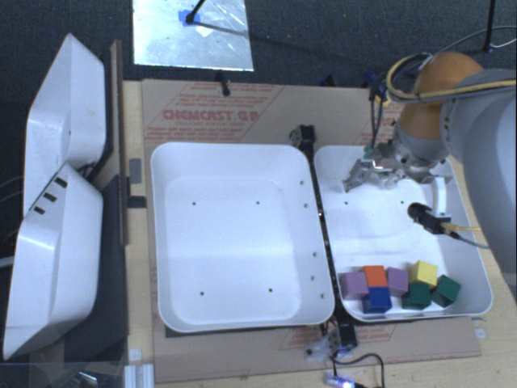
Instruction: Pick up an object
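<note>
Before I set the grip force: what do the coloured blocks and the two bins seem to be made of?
The coloured blocks look like painted wood or foam, matte, with crisp edges; the view cannot settle which. The right bin and left bin look like moulded white plastic, smooth with a slight sheen and rounded rims.

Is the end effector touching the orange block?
Apart. The camera view shows the end effector near the right bin's far end, with bare white floor before the orange block.

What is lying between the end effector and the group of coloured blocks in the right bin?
In the camera view, bare white bin floor separates the end effector from the coloured blocks; nothing lies between them.
</note>
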### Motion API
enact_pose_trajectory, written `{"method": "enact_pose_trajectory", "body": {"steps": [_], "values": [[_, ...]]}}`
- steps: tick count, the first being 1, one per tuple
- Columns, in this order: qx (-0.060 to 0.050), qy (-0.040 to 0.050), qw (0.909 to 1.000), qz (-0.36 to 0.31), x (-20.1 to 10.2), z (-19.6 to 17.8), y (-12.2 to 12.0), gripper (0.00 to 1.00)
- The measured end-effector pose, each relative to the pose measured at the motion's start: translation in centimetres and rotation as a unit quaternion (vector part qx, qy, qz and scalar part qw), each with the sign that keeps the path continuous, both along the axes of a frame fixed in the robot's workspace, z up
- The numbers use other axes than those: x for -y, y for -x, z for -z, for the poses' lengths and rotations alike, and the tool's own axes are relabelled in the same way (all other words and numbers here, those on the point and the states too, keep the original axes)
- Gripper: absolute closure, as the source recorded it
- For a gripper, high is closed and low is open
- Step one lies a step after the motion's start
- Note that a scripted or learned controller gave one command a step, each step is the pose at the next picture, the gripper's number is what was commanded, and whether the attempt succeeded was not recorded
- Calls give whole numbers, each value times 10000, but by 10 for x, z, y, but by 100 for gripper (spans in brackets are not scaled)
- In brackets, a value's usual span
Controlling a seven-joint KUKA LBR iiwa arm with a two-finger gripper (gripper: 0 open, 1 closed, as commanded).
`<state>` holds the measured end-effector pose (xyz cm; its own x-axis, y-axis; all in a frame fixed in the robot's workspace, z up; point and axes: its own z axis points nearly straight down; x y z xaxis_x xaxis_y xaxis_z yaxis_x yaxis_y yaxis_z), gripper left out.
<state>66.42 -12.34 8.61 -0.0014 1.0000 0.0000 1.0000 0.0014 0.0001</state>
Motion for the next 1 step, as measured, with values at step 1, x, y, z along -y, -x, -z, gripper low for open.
{"method": "enact_pose_trajectory", "body": {"steps": [1], "values": [[13, 2, 10000, -1, 0, -12, -1, 100]]}}
